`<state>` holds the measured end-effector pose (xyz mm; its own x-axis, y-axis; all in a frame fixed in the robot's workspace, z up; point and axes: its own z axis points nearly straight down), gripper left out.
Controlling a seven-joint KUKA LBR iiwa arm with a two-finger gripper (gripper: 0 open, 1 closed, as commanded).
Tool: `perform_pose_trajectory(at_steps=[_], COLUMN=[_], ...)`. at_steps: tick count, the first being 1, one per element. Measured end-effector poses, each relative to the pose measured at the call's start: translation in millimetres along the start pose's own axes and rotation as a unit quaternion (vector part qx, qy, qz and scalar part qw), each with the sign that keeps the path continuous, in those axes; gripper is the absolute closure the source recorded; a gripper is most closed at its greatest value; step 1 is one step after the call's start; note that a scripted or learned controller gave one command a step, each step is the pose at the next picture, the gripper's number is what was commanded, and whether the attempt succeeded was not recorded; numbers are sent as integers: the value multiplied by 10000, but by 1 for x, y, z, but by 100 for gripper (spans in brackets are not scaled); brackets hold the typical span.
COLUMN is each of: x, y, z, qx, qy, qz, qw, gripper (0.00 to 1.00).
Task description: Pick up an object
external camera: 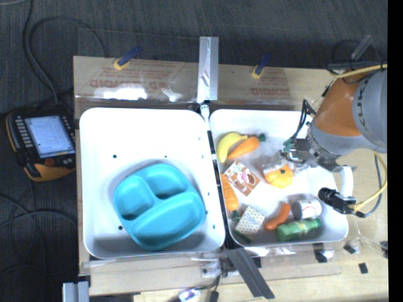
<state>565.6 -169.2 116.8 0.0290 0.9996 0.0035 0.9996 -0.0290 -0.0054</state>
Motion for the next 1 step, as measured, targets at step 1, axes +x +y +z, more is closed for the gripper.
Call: perform_pose_trajectory(at_steps=[1], x=[29], y=[2], z=[-110], qx=[-16], qy=[-27], qz=[285], qw=[9996], gripper=[100])
